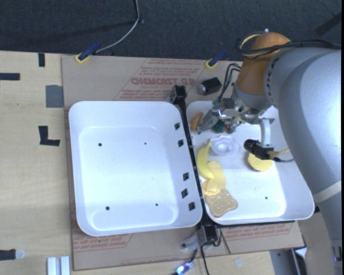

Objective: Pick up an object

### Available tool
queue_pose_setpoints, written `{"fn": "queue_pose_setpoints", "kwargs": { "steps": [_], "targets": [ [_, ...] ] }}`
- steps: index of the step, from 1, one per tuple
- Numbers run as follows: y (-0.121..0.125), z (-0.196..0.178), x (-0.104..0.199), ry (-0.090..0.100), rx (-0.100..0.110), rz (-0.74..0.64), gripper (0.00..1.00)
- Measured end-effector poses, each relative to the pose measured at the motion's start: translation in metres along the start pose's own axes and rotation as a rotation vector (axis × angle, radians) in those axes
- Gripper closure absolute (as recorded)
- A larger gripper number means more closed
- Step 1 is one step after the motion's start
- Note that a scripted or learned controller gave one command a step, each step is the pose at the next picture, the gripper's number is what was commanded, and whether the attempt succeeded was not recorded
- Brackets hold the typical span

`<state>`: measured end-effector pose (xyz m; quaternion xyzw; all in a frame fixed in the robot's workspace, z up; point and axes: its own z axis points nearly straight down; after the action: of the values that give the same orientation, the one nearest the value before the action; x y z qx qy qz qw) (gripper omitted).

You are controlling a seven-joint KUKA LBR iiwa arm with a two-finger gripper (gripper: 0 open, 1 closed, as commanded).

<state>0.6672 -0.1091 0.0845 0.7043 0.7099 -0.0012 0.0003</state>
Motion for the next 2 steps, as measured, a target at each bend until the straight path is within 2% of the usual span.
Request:
{"fn": "queue_pose_setpoints", "kwargs": {
  "steps": [1, 2],
  "targets": [
    [-0.002, -0.01, -0.002, 0.001, 0.0, 0.004, 1.0],
    [-0.017, -0.035, 0.001, 0.001, 0.0, 0.008, 1.0]
  ]
}}
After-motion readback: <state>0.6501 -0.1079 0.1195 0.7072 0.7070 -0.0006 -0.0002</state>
